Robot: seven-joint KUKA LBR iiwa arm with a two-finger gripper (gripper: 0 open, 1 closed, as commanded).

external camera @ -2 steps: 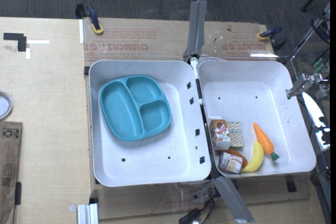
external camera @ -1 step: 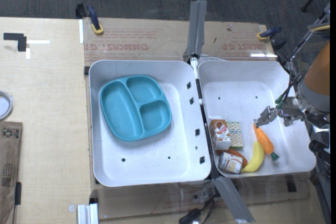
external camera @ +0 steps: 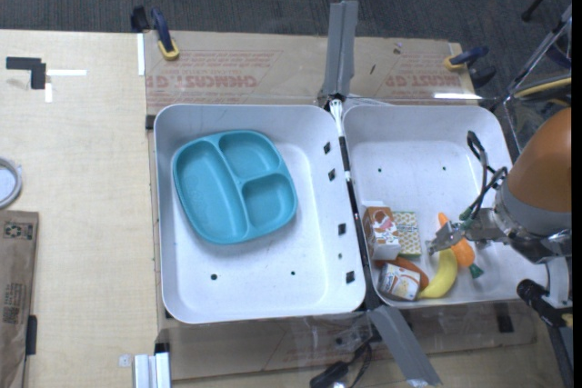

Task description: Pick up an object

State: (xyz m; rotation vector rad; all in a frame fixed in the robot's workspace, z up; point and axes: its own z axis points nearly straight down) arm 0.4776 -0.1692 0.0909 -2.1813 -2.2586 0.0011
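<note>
The gripper (external camera: pixel 452 238) sits low in the right bin (external camera: pixel 409 141), just above the banana (external camera: pixel 443 275) and touching or nearly touching the orange carrot (external camera: pixel 462 250); whether its claw is open or closed cannot be told. Left of the banana lie a small carton (external camera: pixel 383 232) and a bottle (external camera: pixel 401 280).

Fixed overhead slant on both bins (external camera: pixel 164 195)

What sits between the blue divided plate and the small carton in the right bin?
In the camera view, bare white bin floor, then the two bins' adjoining walls, separate the blue divided plate from the small carton.
</note>
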